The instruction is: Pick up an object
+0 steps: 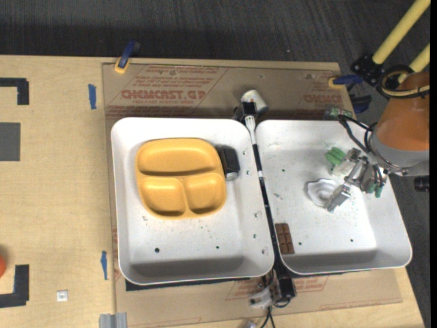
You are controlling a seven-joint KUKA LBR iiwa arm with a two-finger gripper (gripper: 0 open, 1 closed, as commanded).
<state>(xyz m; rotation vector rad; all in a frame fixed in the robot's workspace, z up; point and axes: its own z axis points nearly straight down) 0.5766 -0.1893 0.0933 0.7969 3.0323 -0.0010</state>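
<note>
Here, hand (343, 191) low in right bin (382, 248), open or closed not discernible, touching clear crumpled plastic piece (321, 190); judged light, thin, slippery, easily crushed, best pinched at a raised fold.

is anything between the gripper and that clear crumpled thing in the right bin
Nothing visible stands between them. The gripper sits right at the clear crumpled thing in the right bin. A green object lies behind, off to the side. The yellow tray is in the left bin.
</note>
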